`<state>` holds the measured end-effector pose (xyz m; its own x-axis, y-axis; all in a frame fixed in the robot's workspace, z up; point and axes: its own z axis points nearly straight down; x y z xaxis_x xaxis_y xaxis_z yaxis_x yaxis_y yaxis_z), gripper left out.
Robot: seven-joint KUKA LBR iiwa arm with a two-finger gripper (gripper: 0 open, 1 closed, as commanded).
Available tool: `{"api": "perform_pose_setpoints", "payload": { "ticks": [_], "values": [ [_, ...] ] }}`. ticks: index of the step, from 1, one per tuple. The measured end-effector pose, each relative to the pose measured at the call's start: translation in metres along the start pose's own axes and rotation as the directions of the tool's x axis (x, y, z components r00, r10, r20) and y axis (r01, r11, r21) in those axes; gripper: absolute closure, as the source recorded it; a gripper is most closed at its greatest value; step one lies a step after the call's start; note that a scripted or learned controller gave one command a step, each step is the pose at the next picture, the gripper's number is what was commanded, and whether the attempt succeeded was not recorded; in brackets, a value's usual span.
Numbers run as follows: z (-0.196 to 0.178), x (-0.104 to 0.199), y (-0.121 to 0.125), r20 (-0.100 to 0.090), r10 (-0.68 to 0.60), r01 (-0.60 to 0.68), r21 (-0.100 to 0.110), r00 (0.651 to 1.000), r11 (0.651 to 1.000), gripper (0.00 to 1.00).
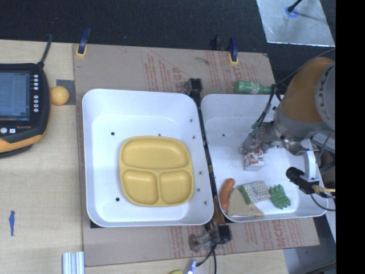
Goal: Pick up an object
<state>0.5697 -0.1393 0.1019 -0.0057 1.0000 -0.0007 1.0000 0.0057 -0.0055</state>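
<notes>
Gripper low in the middle of the right bin, fingers closing state impossible to tell, tips just above and maybe touching a small white-red carton; sausage, card and green toy along the bin's front edge.

A rounded grey arm is seen, ringed by a broad orange band; dark cables are strung along it toward nine o'clock, down to a metallic wrist
</notes>
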Motion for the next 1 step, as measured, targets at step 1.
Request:
{"api": "perform_pose_setpoints", "payload": {
  "ticks": [1],
  "values": [
    [-0.0903, 0.106, -0.0034, -0.002, 0.0, 0.0, -0.003, 1.0, 1.0, 1.0]
  ]
}}
